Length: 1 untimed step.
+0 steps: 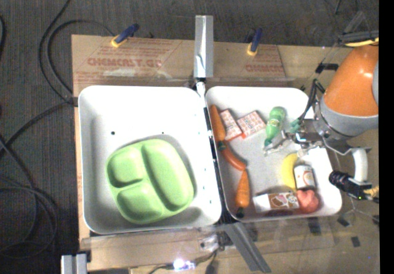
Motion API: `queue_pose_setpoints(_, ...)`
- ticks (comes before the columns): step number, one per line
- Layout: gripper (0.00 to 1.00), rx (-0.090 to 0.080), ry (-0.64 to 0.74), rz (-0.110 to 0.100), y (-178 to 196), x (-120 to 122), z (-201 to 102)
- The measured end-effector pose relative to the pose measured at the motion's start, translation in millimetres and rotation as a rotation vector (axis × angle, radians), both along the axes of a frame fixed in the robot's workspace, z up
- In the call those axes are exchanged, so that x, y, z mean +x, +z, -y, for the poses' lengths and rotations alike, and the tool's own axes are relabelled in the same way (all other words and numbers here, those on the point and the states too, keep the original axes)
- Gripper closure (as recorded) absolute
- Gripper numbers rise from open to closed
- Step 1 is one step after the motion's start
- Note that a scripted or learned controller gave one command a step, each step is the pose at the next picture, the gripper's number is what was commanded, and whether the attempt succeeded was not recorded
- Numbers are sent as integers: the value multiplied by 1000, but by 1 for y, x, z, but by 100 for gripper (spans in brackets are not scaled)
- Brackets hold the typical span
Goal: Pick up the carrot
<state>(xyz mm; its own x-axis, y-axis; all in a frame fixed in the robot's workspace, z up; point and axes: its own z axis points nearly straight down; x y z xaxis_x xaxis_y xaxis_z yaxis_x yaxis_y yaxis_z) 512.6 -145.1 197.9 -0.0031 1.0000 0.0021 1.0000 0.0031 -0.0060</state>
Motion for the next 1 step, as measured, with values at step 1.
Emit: queue_pose_setpoints(1,0,-3,130,15,-109,-19,-41)
